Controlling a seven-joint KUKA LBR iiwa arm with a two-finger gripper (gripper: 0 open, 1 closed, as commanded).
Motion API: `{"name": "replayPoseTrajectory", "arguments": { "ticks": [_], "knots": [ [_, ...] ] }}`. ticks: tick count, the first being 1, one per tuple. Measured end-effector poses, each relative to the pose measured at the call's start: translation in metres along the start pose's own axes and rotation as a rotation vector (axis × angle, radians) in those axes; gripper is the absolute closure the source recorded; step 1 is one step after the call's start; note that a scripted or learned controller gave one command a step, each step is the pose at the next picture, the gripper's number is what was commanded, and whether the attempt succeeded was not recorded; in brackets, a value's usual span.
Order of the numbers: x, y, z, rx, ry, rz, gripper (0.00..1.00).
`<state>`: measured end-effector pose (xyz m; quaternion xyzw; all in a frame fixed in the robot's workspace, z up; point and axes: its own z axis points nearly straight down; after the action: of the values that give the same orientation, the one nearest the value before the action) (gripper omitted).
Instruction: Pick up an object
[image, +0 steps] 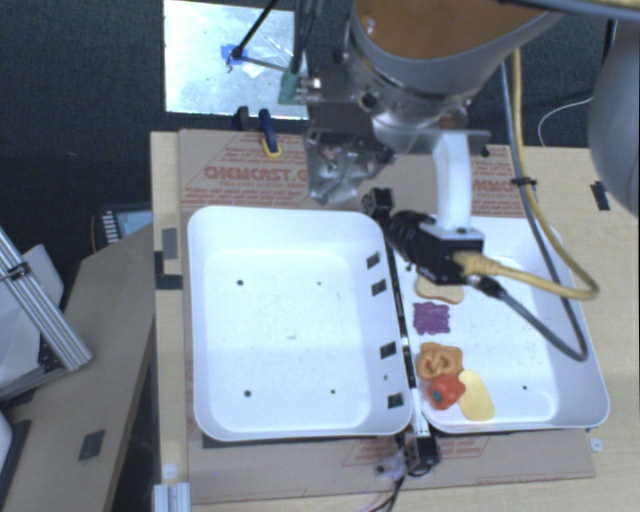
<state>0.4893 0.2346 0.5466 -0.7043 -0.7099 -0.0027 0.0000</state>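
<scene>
Five small objects lie in the right bin (560, 400), strung along its inner wall just beside the left bin (290, 330), probably because dropped pieces slide down the shallow wall and settle there. Nearest the camera, a glossy red piece (446, 391) touches a flat yellow piece (479, 398). A lumpy orange piece (440, 357) sits just behind them, then a matte, fuzzy-looking purple piece (431, 318) and a pale tan piece (441, 292), partly hidden. The gripper (335, 180) hangs over the cardboard sheet (240, 172) beyond the left bin's far rim, well apart from all five. I cannot tell whether it is clenched or released, and nothing shows in its grasp. The purple piece, lying alone, looks the easiest pick.
</scene>
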Motion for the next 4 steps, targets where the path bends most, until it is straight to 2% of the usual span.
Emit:
{"name": "replayPoseTrajectory", "arguments": {
  "ticks": [1,2,3,4],
  "knots": [
    [0.000,0.000,0.000,0.001,-0.001,0.000,0.00],
    [0.000,0.000,-0.011,-0.002,0.002,-0.002,1.00],
    [0.001,0.000,-0.022,-0.003,0.003,-0.004,1.00],
    [0.001,0.000,-0.022,-0.002,0.003,-0.004,0.00]
  ]
}}
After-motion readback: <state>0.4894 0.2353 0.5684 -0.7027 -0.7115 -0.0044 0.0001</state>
